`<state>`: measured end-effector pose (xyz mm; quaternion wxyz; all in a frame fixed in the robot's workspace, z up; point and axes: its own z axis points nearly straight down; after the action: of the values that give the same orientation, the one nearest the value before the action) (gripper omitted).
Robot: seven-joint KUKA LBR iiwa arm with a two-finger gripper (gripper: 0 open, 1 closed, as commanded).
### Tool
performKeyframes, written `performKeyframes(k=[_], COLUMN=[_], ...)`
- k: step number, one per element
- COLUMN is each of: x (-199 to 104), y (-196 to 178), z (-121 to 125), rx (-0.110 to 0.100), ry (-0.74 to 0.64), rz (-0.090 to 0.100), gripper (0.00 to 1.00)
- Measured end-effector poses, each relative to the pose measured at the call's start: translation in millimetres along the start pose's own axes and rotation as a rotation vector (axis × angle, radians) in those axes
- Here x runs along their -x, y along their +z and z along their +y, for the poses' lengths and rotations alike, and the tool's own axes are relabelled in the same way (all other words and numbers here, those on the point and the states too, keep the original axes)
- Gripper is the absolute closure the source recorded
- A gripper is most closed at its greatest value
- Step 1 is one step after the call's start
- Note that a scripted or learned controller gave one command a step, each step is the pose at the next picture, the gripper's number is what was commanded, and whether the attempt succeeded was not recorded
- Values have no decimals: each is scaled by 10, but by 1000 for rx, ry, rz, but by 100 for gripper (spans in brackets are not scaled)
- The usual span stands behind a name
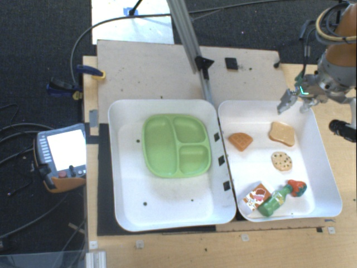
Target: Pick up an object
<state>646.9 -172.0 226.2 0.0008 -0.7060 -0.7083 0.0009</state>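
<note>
My gripper (294, 103) hangs over the far edge of the right bin (321, 149), open, with nothing between its fingers. Just below it lies a tan slice of toast (282, 133). Further left in that bin is an orange waffle-like wedge (240, 141). A round chocolate-chip cookie (281, 161) sits in the middle. Near the bin's front lie a green bottle-shaped toy with a red end (282, 197) and a small red-and-white packet (256, 197).
The left bin (125, 188) holds a green three-compartment plate (177, 145). A grey pole (187, 29) crosses the beige board behind the bins. A handheld pendant with a screen (62, 156) lies on the floor at left, among cables.
</note>
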Motion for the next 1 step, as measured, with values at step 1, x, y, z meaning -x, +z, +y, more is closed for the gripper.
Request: performKeyframes(k=[1], x=[-1], y=[-24], z=[11], rx=[5], ry=[-1], rz=[-1], gripper=[0])
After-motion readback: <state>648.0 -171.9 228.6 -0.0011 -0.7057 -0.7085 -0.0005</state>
